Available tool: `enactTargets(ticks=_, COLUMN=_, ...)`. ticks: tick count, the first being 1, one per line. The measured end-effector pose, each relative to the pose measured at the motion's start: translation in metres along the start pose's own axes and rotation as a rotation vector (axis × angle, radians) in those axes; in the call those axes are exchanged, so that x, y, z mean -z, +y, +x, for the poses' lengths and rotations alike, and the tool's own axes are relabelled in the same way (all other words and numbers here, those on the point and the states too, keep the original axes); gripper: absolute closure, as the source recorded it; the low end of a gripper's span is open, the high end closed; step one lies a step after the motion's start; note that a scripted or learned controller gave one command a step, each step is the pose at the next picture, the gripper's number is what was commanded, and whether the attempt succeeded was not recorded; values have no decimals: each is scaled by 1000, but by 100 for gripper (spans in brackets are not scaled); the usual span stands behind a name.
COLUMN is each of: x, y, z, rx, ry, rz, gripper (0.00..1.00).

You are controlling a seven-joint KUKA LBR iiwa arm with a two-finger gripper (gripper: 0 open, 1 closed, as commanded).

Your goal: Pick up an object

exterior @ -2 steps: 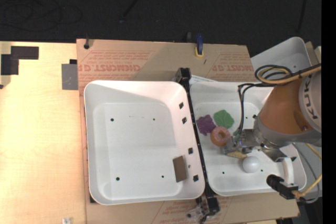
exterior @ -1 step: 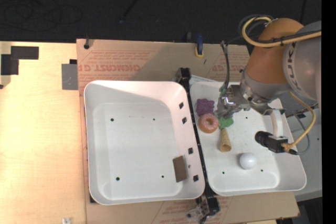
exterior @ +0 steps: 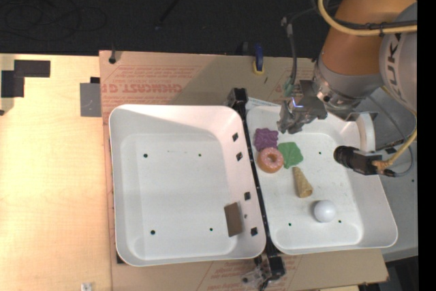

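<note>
Far to my left lies pale plywood bench top with a few dark rectangular marks that are too flat and small for me to identify, and beyond it the room falls into a dark floor with thin cables I can barely trace. Nearer, a brown cardboard sheet with reversed red lettering lies under two shallow white plastic bins; the left white bin carries a small brown rectangular tag near its inner wall. My two-finger metal gripper hangs over the far edge of the right white bin, and it is dark and blurred against the clutter behind it, so I cannot tell its state. Just below and left of my gripper sits a crumpled purple lump, touching a pink-frosted ring doughnut toy; a green leaf-shaped piece lies just beside them, directly under my gripper. Further toward the camera are a tan cone-shaped toy and a white ball. On my right a black cylindrical fitting juts over the bin, partly cut off by my grey arm.
</note>
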State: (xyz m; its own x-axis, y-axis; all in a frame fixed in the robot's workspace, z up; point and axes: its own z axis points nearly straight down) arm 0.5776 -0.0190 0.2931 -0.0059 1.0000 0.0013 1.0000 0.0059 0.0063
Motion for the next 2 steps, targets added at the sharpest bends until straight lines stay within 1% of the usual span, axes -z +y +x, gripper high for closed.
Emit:
enactTargets(ticks=1, x=-52, y=-57, z=-42, rx=-11, ry=0, rz=17, gripper=100)
enactTargets(ticks=2, x=0, y=-30, z=5, rx=-1, ry=-1, rz=5, gripper=100)
